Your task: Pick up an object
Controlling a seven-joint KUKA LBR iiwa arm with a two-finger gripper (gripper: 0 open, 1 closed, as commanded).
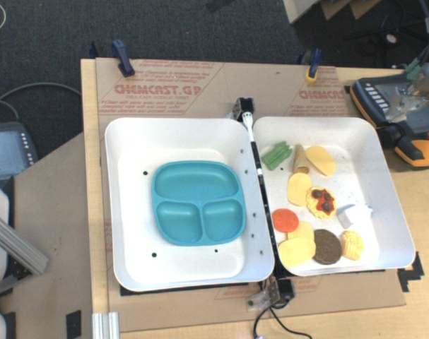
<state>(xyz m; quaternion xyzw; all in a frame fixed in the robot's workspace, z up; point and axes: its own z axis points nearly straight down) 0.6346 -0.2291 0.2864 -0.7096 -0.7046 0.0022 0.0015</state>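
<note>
The right bin (369, 143) holds several toy food pieces: a green piece (275, 155), a tan cone (300, 159), a yellow wedge (320, 160), a pale yellow round (299, 188), a small pizza with red topping (321, 203), a red-orange disc (285, 221), a grey-white block (347, 215), a brown cookie (327, 246), a large yellow piece (297, 252) and a yellow corn-like piece (352, 245). The left bin (129, 147) holds a teal divided plate (198, 202).
Both bins rest on a cardboard sheet (200, 83) held by blue clamps (122, 57) at the back. A pendant-like device (387, 104) with an orange part lies at the right edge. A black clip (244, 107) sits where the bins meet.
</note>
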